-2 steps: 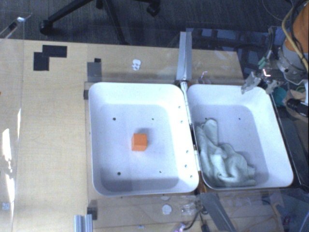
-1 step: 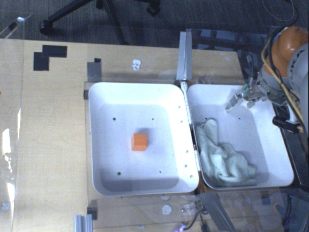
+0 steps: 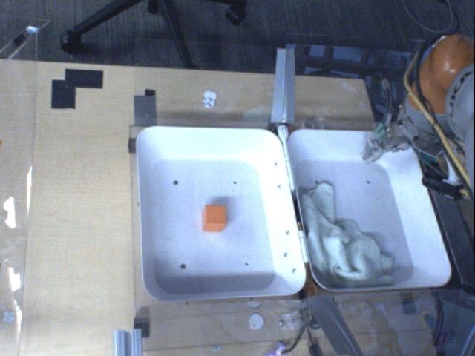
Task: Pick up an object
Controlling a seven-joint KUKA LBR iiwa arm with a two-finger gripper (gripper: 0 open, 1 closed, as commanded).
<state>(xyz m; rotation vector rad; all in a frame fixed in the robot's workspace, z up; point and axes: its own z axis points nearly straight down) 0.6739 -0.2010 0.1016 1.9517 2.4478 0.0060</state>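
Observation:
A small orange cube point(image 3: 214, 218) lies near the middle of the left white bin point(image 3: 159, 154). A crumpled white cloth point(image 3: 338, 239) lies in the right bin point(image 3: 415, 199), along its left and front side. My gripper point(image 3: 377, 148) hangs over the back right corner of the right bin, above the floor, well apart from the cloth. Nothing shows between its fingers. The grey arm with its orange band point(image 3: 444, 61) comes in from the right.
A metal bar point(image 3: 282, 87) stands at the back between the bins. Cables point(image 3: 430, 136) hang along the arm on the right. Black tape marks point(image 3: 74, 86) lie on the wooden bench at the back left.

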